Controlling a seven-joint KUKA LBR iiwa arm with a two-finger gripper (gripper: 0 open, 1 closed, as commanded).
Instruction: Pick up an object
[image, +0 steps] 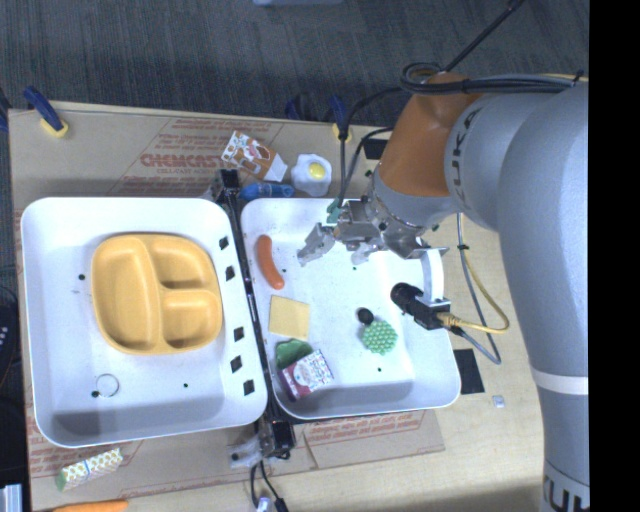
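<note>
Looking at the right bin (430, 385), everything pickable is lying flat on the floor: a sausage (268, 260) near the left wall, a yellow cheese slice (289, 317) just below it, a green bumpy ball (379, 337) over to the right, and a small red packet (308, 373) beside a green leafy bit (292, 350) at the front. So nothing's been lifted yet, as far as I can see. The gripper (345, 235) hangs over the back of that bin, above bare white floor, between the sausage and the ball, and honestly I can't tell how it's set. The left bin (40, 300) just has the yellow divided tray (155, 290). My read: the whole descend-grab-lift part is left to do.
</note>
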